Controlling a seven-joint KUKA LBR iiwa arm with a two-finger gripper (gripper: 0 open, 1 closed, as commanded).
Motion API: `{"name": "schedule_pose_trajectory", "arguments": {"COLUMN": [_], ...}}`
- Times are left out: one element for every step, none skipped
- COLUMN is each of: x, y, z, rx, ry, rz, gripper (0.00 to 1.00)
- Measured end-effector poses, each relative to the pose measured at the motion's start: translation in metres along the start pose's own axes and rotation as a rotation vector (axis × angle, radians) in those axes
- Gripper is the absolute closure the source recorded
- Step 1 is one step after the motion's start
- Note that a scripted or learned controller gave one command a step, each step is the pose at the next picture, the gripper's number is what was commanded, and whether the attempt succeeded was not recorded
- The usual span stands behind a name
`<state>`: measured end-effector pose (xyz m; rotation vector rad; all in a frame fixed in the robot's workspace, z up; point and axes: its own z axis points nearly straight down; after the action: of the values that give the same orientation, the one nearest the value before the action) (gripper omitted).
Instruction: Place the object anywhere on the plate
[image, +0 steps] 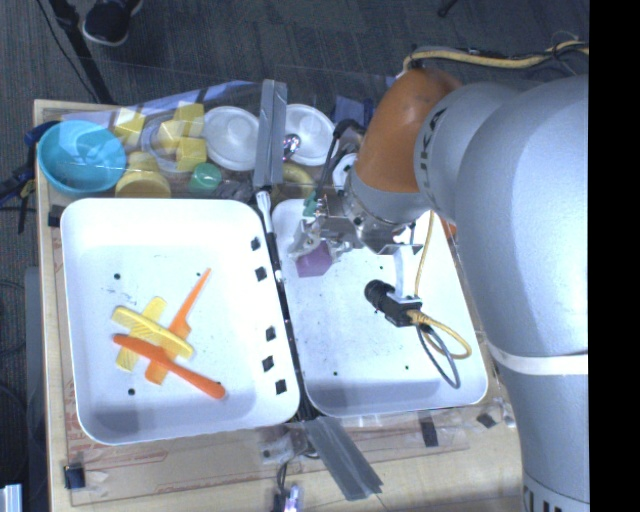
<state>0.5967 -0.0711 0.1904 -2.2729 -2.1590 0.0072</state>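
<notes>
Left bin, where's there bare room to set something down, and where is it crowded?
In the left bin, the floor is bare along the far wall and in the corner nearest the divider, right of the orange and yellow pieces. Those pieces crowd its near left middle. The right bin is bare along its near wall; the gripper, purple object and cable crowd the rest.

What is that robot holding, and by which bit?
Cannot be told: the gripper sits right over a purple block in the right bin, hiding any grip.

Bulky grey arm (520, 250), orange band (400, 130) above wrist, yellow cable (440, 330) looping.
</notes>
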Motion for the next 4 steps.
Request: {"name": "schedule_pose_trajectory", "arguments": {"x": [0.075, 0.142, 0.083, -0.022], "y": [0.0, 0.023, 0.045, 0.006], "z": [0.0, 0.0, 0.0, 0.016], "rx": [-0.004, -0.002, -0.003, -0.001], "ry": [-0.001, -0.001, -0.001, -0.001], "rz": [0.147, 0.326, 0.417, 0.252], "gripper": [1.0, 1.0, 1.0, 1.0]}}
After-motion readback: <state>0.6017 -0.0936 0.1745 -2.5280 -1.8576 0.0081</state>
